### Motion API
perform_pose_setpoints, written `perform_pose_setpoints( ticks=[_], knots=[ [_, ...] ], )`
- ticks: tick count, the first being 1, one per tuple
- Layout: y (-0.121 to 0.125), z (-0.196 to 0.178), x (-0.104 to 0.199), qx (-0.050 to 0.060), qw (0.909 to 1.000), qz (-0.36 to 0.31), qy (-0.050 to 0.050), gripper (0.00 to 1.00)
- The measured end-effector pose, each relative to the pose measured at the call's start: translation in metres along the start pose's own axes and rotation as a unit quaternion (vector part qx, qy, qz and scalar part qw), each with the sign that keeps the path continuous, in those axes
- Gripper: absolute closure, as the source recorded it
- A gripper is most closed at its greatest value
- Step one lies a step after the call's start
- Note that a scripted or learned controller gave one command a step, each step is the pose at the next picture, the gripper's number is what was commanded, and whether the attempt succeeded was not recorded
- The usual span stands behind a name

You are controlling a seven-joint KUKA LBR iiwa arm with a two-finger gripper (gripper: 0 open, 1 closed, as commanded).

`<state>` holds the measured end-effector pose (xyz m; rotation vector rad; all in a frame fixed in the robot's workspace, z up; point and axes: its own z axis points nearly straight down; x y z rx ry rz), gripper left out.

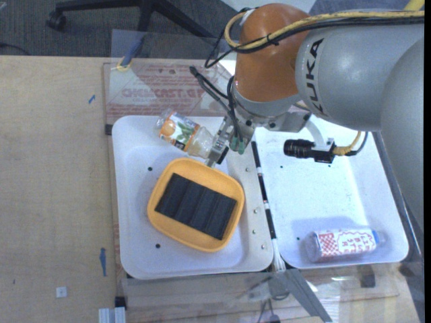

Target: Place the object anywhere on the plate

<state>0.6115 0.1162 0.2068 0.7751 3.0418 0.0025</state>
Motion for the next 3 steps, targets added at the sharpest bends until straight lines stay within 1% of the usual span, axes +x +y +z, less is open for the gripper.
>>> perform_pose_setpoints(
  ticks=[1, 2, 3],
  knots=[
    [-0.018, -0.015, -0.042, 0.0, 0.9976, 0.07, -0.001, 1.0],
    [-0.064, -0.047, -0.078, 0.0, 0.9998, 0.02, -0.001, 1.0],
    [-0.036, -0.048, -0.03, 0.001, 0.9996, 0.027, 0.002, 1.0]
  ],
)
